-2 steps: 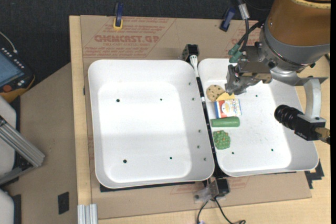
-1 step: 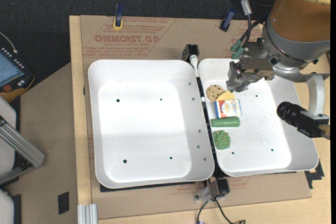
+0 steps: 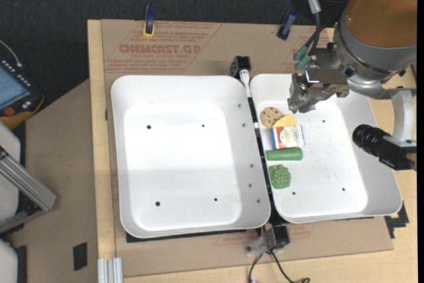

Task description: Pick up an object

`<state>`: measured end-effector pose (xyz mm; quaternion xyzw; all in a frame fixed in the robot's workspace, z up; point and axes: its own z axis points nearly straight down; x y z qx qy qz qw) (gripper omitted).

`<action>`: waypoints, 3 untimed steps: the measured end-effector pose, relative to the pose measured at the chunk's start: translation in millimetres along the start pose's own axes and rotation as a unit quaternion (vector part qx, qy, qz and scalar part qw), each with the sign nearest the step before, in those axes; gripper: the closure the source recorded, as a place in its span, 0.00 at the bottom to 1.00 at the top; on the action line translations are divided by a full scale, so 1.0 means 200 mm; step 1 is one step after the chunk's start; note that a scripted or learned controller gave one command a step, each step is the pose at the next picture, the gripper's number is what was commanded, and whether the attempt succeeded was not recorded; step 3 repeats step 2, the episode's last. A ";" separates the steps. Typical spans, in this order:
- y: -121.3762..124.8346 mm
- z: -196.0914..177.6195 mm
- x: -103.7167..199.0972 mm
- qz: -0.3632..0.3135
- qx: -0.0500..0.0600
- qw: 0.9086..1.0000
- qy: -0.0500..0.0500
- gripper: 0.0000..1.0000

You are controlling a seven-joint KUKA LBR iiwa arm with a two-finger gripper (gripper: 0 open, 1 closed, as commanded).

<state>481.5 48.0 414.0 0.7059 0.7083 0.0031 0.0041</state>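
Observation:
My gripper [image 3: 298,105] hangs over the back left part of the right bin [image 3: 344,202], just above and to the right of a round tan cookie [image 3: 268,117]. Beside the cookie lies a yellow wedge [image 3: 286,121]. In front of it sits a small white box with red and blue print [image 3: 287,137]. Further forward come a green cylinder [image 3: 284,155] and a bumpy green piece [image 3: 279,176]. All of them lie along the right bin's left wall. Nothing shows between the gripper's tips.
The left bin [image 3: 182,152] lies beside the right one, both on a cardboard sheet [image 3: 165,43] held by clips [image 3: 150,21]. A black camera mount [image 3: 381,142] sticks in over the right bin's right side. The arm's big orange and grey body [image 3: 381,3] fills the upper right.

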 end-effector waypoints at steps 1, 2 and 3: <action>0.12 0.28 -0.03 0.003 0.009 1.000 0.000 1.00; 0.07 0.51 -0.19 0.004 0.009 1.000 0.000 1.00; 0.07 0.51 -0.19 0.004 0.009 1.000 0.000 1.00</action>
